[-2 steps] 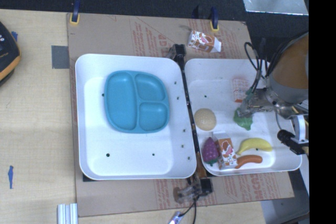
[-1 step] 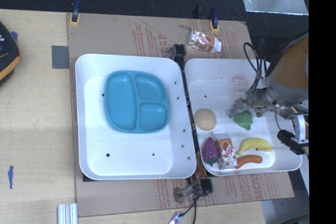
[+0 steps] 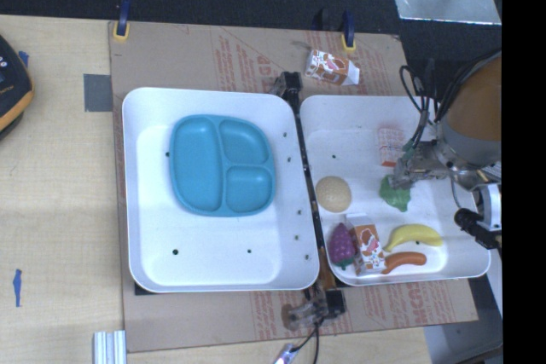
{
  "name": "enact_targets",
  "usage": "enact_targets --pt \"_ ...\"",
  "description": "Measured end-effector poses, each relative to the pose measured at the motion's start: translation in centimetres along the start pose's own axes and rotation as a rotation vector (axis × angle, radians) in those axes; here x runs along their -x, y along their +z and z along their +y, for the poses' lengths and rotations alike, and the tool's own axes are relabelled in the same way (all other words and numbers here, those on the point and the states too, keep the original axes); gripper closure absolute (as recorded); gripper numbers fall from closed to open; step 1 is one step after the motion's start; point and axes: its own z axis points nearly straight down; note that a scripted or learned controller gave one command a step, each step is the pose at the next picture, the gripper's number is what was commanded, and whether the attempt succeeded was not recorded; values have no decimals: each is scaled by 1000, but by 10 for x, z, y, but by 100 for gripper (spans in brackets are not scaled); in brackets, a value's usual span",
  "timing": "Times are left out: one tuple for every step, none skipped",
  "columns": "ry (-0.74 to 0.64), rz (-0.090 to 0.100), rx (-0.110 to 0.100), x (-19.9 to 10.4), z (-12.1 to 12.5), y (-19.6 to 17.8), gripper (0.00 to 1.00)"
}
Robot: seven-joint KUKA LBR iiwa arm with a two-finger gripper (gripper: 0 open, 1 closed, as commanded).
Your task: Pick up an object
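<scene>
From the overhead camera view I have the claw (image 3: 408,173) low in the right bin (image 3: 341,119), right over a green toy vegetable (image 3: 396,197) that looks like broccoli. I cannot tell how the claw is set; the wrist and cabling cover that part, and I see nothing clearly pinched.

The green piece sits mid-bin, toward the arm's side, just beside the claw and apart from the other toys. I judge it to be light, hollow plastic: stiff, somewhat slick, not fragile, with a lumpy outline that could roll or squirt sideways under a squeeze. I would take it across its narrower middle, pressing from both flanks, not on the bumpy crown.

Nearer the front wall lie a banana (image 3: 415,235), a red sausage-like piece (image 3: 403,261), a small printed carton (image 3: 368,249) and purple grapes (image 3: 342,244), packed close together; a tan round bun (image 3: 333,193) sits near the dividing wall. The bun is smooth and domed, so likely harder to grip.

The left bin (image 3: 149,251) holds a blue divided plate (image 3: 223,165). Another small carton (image 3: 332,69) lies on the counter (image 3: 51,209) behind the bins.
</scene>
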Motion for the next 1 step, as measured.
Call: enact_targets --pt "-1 0 0 0 0 0 0"
